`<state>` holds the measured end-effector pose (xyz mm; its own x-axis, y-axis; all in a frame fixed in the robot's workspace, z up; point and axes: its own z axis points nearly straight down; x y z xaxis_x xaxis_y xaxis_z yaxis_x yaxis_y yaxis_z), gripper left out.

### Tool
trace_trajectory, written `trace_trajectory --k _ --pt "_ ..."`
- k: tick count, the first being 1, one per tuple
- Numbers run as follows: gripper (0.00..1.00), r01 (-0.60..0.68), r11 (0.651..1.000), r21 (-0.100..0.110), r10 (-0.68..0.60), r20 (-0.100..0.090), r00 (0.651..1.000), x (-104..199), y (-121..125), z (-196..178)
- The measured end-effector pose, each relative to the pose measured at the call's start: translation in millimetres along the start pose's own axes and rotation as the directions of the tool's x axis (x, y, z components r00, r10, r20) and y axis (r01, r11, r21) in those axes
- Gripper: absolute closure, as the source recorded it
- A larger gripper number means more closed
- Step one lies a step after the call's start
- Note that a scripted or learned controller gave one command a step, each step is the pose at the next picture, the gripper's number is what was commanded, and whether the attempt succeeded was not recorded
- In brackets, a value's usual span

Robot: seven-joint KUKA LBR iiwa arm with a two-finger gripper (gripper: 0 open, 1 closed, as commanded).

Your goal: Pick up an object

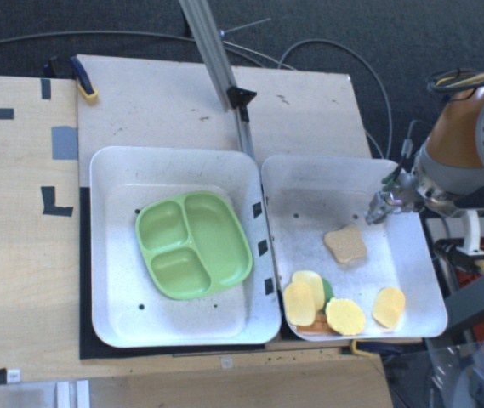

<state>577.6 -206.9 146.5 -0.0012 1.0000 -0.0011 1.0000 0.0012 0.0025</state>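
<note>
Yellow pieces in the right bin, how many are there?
4: two yellow pieces overlap at the near-left corner, one sits beside them, one farther right. More may hide underneath.

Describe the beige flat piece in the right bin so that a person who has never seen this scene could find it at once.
Look at the right white bin, the one without the green divided plate. Near its middle lies the tan slice, shaped like toast, alone, just left of and below the gripper. Unlike the yellow pieces grouped along the bin's near edge, it is pale brown and squarish.
</note>
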Motion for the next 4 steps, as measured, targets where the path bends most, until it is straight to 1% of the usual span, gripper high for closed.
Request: trace_trajectory --k 1,2,3,4 --pt "1.00 0.002 1.000 -0.003 -0.002 0.001 1.000 1.4 10.3 -59.0" --pt "1.00 0.001 1.000 0.002 -0.001 -0.001 1.000 2.0 10.9 -74.4" --pt "1.00 0.005 1.000 0.003 -0.005 -0.002 1.000 50.9 13.0 -74.9" --pt "1.00 0.006 1.000 0.003 -0.006 -0.004 1.000 103.8 8.4 -85.3"
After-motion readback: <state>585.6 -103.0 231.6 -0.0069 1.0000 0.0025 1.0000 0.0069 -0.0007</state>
